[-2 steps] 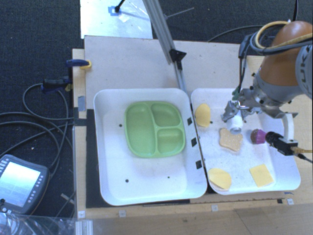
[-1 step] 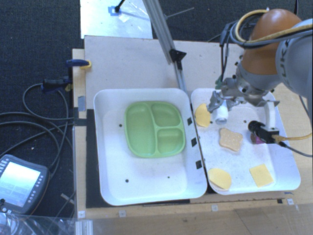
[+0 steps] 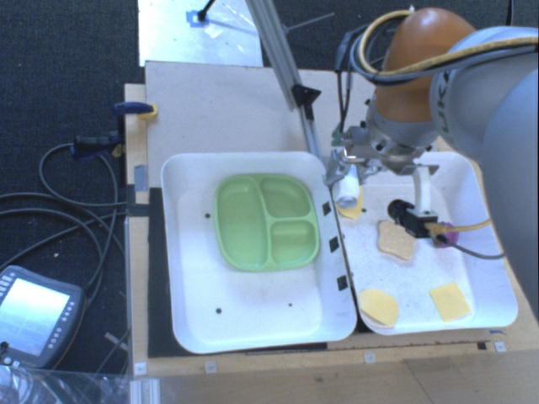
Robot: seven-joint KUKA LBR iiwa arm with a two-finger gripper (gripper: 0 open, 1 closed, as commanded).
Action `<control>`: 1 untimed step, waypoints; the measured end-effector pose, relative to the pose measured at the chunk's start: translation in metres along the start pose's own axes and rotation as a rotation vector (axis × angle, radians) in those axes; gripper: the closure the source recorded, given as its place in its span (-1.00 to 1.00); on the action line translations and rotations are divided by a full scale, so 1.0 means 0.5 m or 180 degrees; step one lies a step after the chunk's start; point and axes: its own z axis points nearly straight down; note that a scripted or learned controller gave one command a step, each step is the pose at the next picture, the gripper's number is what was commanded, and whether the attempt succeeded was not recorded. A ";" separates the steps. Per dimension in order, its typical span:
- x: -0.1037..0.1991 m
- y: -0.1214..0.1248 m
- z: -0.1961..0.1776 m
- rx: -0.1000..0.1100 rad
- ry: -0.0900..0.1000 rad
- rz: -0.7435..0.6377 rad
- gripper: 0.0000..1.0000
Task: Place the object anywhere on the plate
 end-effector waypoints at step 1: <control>0.105 0.063 -0.002 -0.0007 0.0003 0.0001 1.00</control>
